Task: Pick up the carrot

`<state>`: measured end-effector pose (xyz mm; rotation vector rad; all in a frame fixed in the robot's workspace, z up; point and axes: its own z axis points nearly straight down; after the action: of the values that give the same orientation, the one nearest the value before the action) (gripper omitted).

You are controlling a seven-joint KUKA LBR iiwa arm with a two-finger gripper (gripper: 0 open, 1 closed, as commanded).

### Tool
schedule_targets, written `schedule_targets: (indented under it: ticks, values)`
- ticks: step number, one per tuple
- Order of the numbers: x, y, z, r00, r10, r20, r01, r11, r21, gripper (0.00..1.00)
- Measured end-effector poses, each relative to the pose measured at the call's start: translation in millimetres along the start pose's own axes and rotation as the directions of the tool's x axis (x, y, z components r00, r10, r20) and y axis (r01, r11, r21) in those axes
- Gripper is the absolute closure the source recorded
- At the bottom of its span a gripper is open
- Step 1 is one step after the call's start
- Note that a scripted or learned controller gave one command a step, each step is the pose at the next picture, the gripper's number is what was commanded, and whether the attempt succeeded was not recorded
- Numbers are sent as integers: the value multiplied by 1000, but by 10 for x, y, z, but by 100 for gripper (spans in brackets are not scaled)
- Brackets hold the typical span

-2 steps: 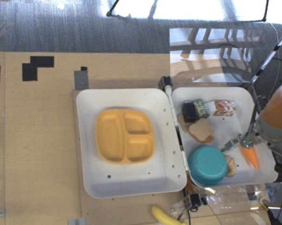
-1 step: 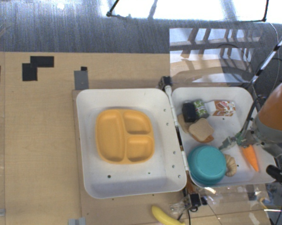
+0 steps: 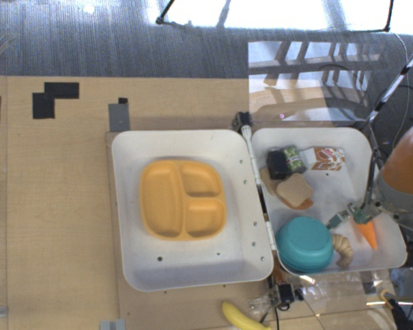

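I log: left bin (image 3: 126, 198) holds a divided plate (image 3: 183, 198). Right bin (image 3: 385, 256) holds a bowl (image 3: 304, 243) at front, a bread slice (image 3: 295, 190) behind it, a carrot (image 3: 368, 234) right, gripper (image 3: 361, 214) just above it. A banana (image 3: 244, 319) lies on the bench (image 3: 52, 236) in front.

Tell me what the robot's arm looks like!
The arm comes in from the right. It is round and chunky, with a bright orange band above a grey wrist. At its tip is a small gripper of slim grey metal parts with a bit of teal on it.
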<state>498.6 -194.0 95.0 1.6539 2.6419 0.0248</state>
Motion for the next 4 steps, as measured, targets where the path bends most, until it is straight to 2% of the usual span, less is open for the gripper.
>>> schedule_targets:
  ticks: [1,2,3,4]
  values:
    - [-14,40,-1,988,155,-7,-155,988,-9,0]
    - [-29,-63,42,983,-181,-15,181,983,9,0]
    - [-45,-38,-81,984,-177,-11,177,984,6,100]
    - [449,310,-784,966,260,-5,-260,965,20,100]
